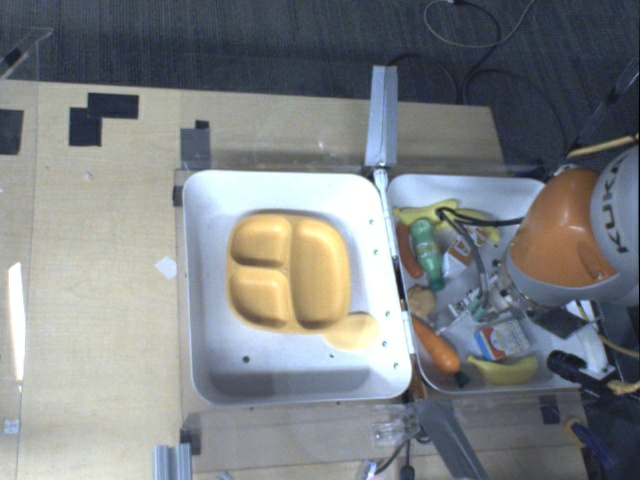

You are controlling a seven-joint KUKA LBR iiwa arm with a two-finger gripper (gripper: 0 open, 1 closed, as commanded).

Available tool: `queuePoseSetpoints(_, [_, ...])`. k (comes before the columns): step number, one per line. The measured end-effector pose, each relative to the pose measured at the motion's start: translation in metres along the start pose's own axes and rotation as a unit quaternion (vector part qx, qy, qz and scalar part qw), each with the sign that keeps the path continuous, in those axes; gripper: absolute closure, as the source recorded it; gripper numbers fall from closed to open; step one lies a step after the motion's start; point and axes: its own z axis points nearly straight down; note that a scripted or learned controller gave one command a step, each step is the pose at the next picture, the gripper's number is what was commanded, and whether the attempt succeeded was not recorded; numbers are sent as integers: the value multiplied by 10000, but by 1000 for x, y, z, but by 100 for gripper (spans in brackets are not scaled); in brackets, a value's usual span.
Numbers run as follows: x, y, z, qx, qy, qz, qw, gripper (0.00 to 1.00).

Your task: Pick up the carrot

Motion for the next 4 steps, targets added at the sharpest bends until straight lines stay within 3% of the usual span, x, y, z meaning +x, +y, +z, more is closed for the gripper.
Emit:
queuePoseSetpoints(1, [0, 2, 6, -52, -64, -778, 9969, 0])
queuePoseSetpoints(2, [82, 30, -49, 78, 99, -798, 9967, 0])
queuePoseSetpoints(3, [37, 11, -118, 83, 67, -1381, 9904, 0])
queuePoseSetpoints(4, [-1, -6, 12, 45, 45, -1575, 9875, 0])
